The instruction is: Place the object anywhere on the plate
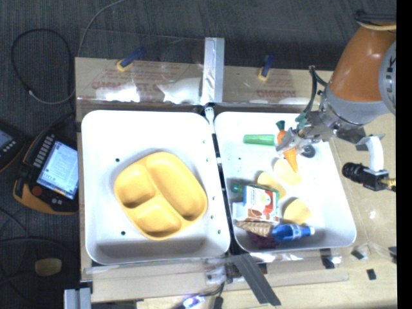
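The yellow divided plate (161,194) lies in the left white bin (96,140). In the right bin (341,198), my gripper (295,140) hangs over the upper part, right above an orange carrot (292,159) with a green top. The carrot's middle is hidden under the gripper, so I cannot tell whether it is held or only lying beneath. The grey arm with its orange band (364,60) comes in from the upper right.
The right bin also holds a green stick (259,139), pale yellow pieces (288,172), a juice carton (261,205), a blue bottle (293,231) and a brown cone (254,224). A divider wall (217,172) separates the bins.
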Available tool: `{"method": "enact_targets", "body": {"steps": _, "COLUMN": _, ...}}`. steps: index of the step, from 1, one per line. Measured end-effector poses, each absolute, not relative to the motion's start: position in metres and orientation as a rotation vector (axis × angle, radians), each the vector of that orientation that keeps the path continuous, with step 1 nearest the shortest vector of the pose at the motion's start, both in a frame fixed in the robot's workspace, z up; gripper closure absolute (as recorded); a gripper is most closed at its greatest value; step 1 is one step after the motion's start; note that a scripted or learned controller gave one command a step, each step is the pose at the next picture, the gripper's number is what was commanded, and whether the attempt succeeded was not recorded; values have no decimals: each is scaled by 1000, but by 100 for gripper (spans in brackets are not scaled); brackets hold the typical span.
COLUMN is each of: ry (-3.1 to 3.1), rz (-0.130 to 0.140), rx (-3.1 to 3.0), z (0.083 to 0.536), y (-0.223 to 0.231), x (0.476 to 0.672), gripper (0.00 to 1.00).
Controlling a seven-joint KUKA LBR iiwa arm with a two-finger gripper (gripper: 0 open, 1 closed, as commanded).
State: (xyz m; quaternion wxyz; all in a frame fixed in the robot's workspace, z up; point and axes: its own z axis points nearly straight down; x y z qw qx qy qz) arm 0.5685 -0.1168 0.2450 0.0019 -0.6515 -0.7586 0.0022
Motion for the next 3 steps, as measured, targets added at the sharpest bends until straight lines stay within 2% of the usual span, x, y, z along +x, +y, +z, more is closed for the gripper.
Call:
{"method": "enact_targets", "body": {"steps": 1, "ry": -2262, "rz": 6, "rx": -2185, "z": 410, "y": -87, "x": 573, "gripper": 100}}
{"method": "enact_targets", "body": {"steps": 2, "ry": -2273, "rz": 6, "rx": -2163, "z": 289, "y": 15, "x": 531, "gripper": 100}}
{"method": "enact_targets", "body": {"steps": 3, "ry": -2259, "rz": 7, "rx": -2176, "z": 181, "y": 87, "x": 573, "gripper": 100}}
